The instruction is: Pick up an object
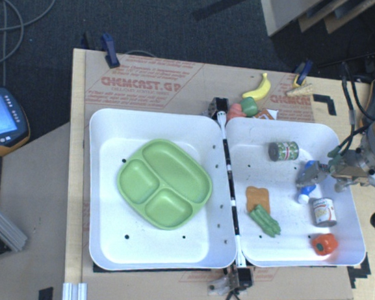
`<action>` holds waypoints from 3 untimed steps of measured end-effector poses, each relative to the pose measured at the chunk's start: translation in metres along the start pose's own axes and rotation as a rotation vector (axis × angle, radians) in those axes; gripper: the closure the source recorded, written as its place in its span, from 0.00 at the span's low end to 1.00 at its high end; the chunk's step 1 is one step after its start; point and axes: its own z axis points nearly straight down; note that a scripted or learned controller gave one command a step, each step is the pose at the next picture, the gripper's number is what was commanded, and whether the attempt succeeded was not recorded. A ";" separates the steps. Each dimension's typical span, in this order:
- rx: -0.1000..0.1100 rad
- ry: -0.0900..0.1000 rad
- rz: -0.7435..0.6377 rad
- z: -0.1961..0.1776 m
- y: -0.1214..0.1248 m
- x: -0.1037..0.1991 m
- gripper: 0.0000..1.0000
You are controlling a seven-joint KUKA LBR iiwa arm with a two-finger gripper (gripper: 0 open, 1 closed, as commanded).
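Arm enters from 3 o'clock, gripper (324, 171) low over the right bin (257, 250), near the bin's 3 o'clock side; how far the jaws stand apart cannot be told, the tips merge with a small blue and white thing (307, 183) lying just under and to the 9 o'clock side of them, and whether that thing is clamped or merely beside the tips cannot be told either. Other candidates in the same bin: a green-labelled can (283, 150) on its side toward 12 o'clock, a white jar (323, 211) just at 6 o'clock of the gripper, a red-orange piece (323, 244) at 5 o'clock near the rim, a tan slab (257, 198) and a green pepper-like piece (265, 221) touching it, both toward 8 o'clock. Left bin (109, 146) carries a green divided plate (165, 184). A banana (258, 89) and a red and green toy (245, 107) lie outside the bins at 12 o'clock. Judgement: the step in hand is the approach or the grasp itself on the blue and white thing, no lift yet evident. Next move calls for a firm closure centred on that thing, then a straight rise clear of the jar close by
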 end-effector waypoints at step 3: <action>-0.022 -0.008 0.000 0.137 0.084 -0.040 1.00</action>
